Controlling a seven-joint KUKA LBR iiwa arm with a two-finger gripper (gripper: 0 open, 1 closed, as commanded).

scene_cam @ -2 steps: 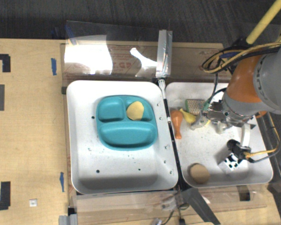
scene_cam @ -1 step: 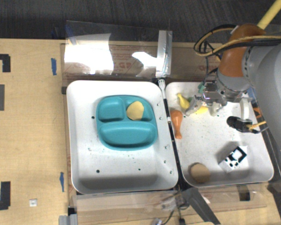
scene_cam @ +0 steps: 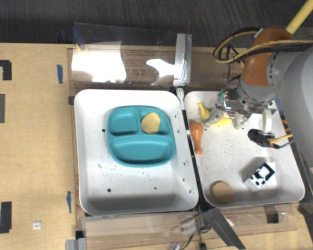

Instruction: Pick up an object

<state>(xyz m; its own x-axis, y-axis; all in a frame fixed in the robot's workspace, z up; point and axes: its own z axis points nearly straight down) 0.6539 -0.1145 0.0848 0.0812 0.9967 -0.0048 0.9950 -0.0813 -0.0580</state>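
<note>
**Hand low over the far-left corner of the right bin, beside a yellow piece**

A tan tabletop (scene_cam: 31, 139) fills the left of the scene, marked with black shapes and short strips of blue tape. Beyond its far edge lies dark grey carpeted floor (scene_cam: 146, 4). Two shallow white bins sit side by side on the tabletop. A clear sheet (scene_cam: 120, 64) catches bright glare just beyond the left bin (scene_cam: 94, 181).

The grey arm (scene_cam: 297, 77) reaches in from the right, its orange band above the wrist. Its hand (scene_cam: 225, 115) is low over the far-left part of the right bin (scene_cam: 235, 155). From this angle I cannot tell whether the hand is released or clenched, or whether it touches anything.

The left bin holds a teal divided plate (scene_cam: 141, 150), with a round yellowish lump (scene_cam: 150, 122) in its far-right compartment.

In the right bin, a small yellow piece (scene_cam: 203, 110) lies against the hand's left side, near the bin's far-left corner. It is bright and partly hidden by the hand. An orange carrot-shaped item (scene_cam: 197, 134) lies just nearer, along the left wall. A white block with black markings (scene_cam: 261, 174) sits toward the near right. A brown ball (scene_cam: 222, 191) rests by the near wall.
</note>
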